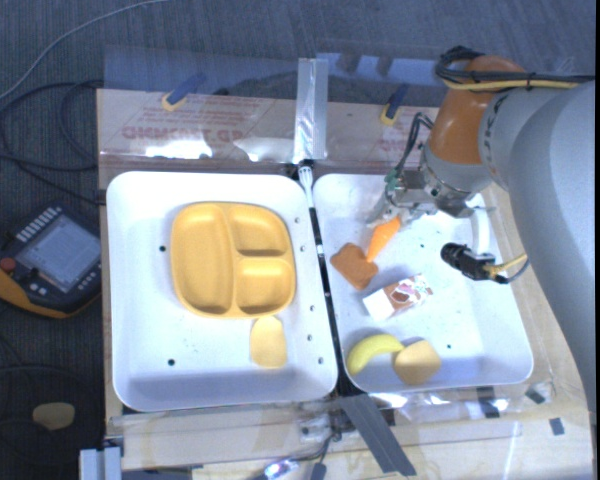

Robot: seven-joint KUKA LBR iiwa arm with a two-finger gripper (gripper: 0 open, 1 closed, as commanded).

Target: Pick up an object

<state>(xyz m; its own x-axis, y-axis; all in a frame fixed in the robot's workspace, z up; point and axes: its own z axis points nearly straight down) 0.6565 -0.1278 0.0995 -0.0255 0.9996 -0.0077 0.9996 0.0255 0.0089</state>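
Observation:
My gripper hangs low over the back of the right bin, below the orange wrist band. An orange carrot lies slanted just under it, its upper end reaching the gripper's tip; I cannot tell whether they touch. A brown toast-like block lies beside the carrot's lower end. A white packet with a red print rests mid-bin. A yellow banana and a tan round piece sit at the front wall.
The left bin holds a yellow divided plate and a pale yellow piece in front of it. A black cable fitting juts from the arm over the right bin. A handheld pendant lies on the floor to the left.

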